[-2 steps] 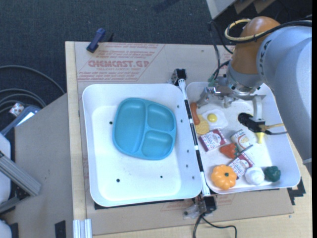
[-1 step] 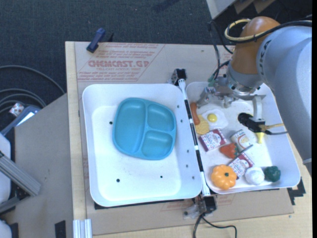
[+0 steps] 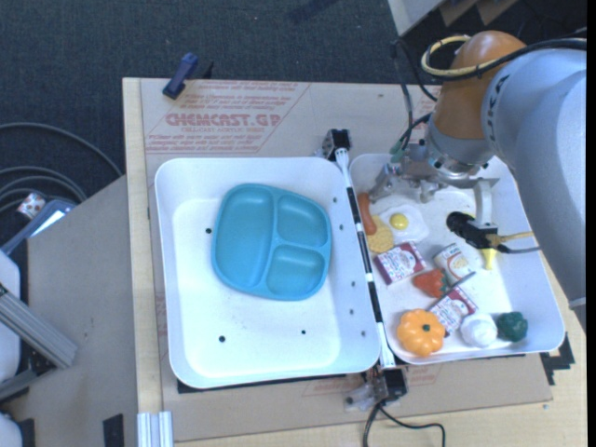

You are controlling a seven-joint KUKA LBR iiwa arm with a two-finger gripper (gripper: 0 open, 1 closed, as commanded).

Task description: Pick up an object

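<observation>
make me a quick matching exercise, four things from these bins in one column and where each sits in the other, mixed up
Things:
1. blue divided plate
2. orange pumpkin
3. fried egg
4. green broccoli

Places:
A. near right corner of the right bin
B. left bin
C. near edge of the right bin, beside the divider
D. far part of the right bin, under the gripper

Pairs: 1-B, 2-C, 3-D, 4-A

We see a blue plate (image 3: 272, 241) with three parts lying in the left white bin (image 3: 186, 343). The bins sit on a brown board (image 3: 223, 119) with red letters. A small blue clip (image 3: 180, 75) lies at its top edge. Black cables (image 3: 56, 170) curl on the dark floor to the left.
</observation>
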